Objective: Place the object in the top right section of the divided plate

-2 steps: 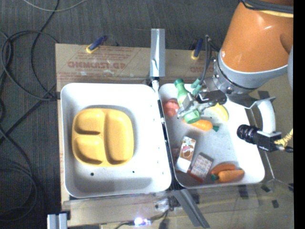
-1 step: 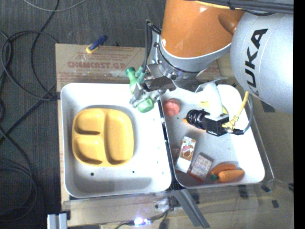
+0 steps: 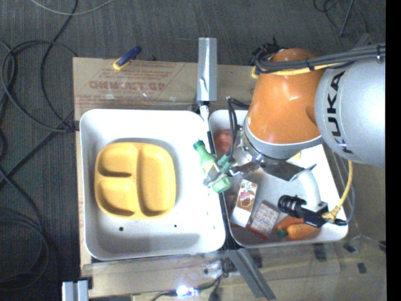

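A yellow divided plate (image 3: 135, 179) lies in the left white bin (image 3: 150, 243), with two small sections on its left and one long section on its right. My gripper (image 3: 220, 170) hangs over the wall between the two bins, right of the plate. A small green bottle (image 3: 203, 156) sits slanted at its fingertips, neck pointing up-left over the left bin's right edge, and the fingers look closed on its lower end. The orange and grey arm hides much of the right bin.
In the right bin (image 3: 338, 234) lie a pinkish-red item (image 3: 222, 142), a small printed box (image 3: 247, 195), a brown packet (image 3: 263, 217) and an orange carrot (image 3: 299, 231). A blue and yellow tool (image 3: 127, 56) rests on the cardboard behind the bins.
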Robot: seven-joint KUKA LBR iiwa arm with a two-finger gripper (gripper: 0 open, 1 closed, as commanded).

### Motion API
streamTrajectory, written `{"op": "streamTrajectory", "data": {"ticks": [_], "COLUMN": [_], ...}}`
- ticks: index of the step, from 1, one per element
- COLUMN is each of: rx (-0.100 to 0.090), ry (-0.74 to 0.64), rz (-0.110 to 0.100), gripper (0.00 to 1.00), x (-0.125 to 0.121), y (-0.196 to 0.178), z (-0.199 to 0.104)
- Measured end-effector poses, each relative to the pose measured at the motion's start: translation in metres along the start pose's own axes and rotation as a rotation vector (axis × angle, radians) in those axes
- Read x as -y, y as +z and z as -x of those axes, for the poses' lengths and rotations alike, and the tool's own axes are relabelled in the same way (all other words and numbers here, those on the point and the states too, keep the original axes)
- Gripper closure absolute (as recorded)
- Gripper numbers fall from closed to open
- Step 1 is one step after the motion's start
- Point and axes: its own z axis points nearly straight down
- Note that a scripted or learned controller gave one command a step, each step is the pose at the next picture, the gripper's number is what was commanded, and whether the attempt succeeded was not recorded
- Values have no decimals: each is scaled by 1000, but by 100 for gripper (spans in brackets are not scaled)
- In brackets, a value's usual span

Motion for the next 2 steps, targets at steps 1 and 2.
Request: {"op": "streamTrajectory", "data": {"ticks": [1, 2], "rx": [1, 3], "ry": [117, 11], "rz": [1, 3], "gripper": [100, 100], "x": [-91, -16], "y": [-116, -169], "z": [-139, -39]}}
